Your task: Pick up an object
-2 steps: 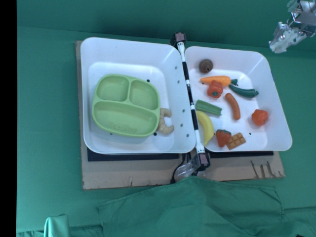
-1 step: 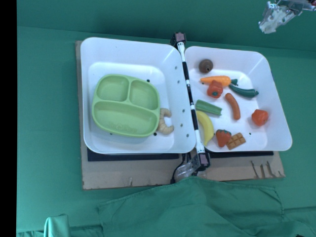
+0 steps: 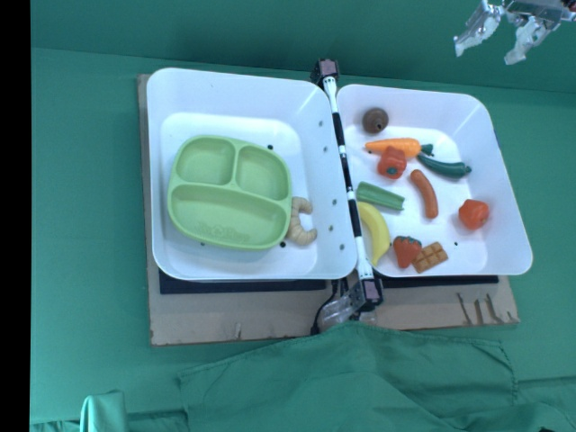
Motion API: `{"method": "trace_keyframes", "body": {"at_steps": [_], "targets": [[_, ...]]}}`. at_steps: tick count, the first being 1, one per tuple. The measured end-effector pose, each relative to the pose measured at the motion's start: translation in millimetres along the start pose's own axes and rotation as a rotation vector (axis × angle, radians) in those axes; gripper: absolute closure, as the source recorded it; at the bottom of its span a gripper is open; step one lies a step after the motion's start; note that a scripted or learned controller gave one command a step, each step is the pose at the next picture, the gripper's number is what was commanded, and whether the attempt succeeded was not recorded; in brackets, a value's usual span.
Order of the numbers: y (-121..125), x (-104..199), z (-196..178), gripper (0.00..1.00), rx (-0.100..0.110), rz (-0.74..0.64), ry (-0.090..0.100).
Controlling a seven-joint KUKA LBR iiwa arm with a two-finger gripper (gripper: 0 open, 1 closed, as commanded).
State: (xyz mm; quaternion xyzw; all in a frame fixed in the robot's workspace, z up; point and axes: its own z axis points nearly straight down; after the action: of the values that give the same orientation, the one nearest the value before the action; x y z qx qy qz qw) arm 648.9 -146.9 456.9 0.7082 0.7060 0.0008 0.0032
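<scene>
Above right bin (image 3: pixel 504 187), open fingers (image 3: pixel 491 36)

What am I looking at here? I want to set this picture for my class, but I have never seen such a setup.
One fixed camera looks down at a slant on a bench covered in green cloth. At the top right hangs the tool, the two-fingered grasping end of a robot arm; its fingers are spread and hold nothing. Below lie two shallow white bins. The left bin holds a green divided plate and a toy croissant beside it. The right bin holds toy food, including a banana, a carrot, a sausage and a tomato. The robot's job is to pick up one object.
</scene>
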Motion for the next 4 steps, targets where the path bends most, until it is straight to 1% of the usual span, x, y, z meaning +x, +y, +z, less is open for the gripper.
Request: {"method": "trace_keyframes", "body": {"at_steps": [1,2,3,4], "targets": [[43.2,-19.8,90.3,0.00,0.009,0.001,0.001],[43.0,-19.7,69.6,1.00,-0.004,0.003,-0.003],[42.9,-20.0,69.8,0.00,-0.003,0.003,-0.004],[43.4,-20.6,54.8,1.00,-0.010,0.005,-0.007]]}}
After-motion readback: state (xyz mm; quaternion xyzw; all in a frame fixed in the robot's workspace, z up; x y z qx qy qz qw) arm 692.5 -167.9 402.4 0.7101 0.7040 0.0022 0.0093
